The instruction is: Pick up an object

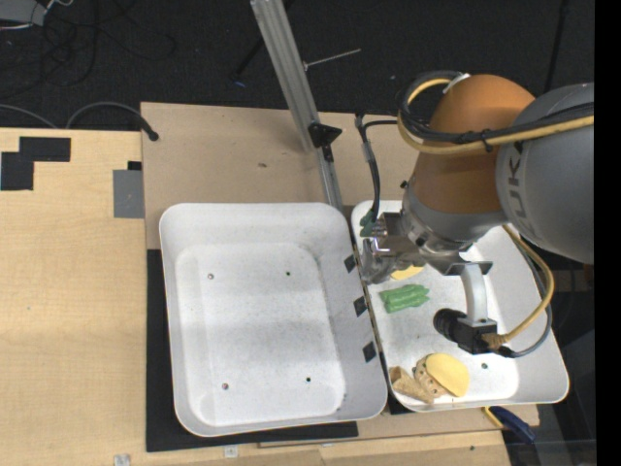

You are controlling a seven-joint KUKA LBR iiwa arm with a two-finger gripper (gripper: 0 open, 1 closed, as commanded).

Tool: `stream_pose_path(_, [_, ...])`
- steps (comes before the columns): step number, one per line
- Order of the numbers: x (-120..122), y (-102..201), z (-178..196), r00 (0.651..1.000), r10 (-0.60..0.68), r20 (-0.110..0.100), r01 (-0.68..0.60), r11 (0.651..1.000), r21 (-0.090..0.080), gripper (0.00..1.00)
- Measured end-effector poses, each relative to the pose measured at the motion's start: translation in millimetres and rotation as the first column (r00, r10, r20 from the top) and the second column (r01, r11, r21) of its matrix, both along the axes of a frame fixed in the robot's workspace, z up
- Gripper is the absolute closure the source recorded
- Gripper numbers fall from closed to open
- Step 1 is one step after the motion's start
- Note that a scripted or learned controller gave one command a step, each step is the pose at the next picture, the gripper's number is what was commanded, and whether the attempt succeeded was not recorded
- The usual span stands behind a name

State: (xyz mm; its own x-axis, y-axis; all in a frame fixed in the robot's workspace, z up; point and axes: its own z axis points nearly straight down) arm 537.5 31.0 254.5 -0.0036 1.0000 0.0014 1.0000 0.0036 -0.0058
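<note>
My gripper [373,256] hangs low over the left side of the right bin [543,382], close to the wall it shares with the left bin. Just below it lies a green oblong object [405,298]. A pale yellow-green piece [408,273] peeks out from under the wrist beside it. At the bin's front lie a round yellow object [447,373] and a tan, crumpled-looking object [414,383], touching each other. A small dark green thing [367,225] shows at the bin's far left corner, partly hidden by the arm.
The left bin [194,231] is a wide white tray next to the right one. A slanted metal rail [291,76] rises behind the bins. The arm's bulky grey and orange body [480,153] covers the right bin's far half.
</note>
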Motion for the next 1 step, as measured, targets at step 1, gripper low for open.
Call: stream_pose_path(1, [3.4, 53.7, 0.3, 1.0, 0.001, 0.002, -0.001, 1.0, 0.0, 1.0])
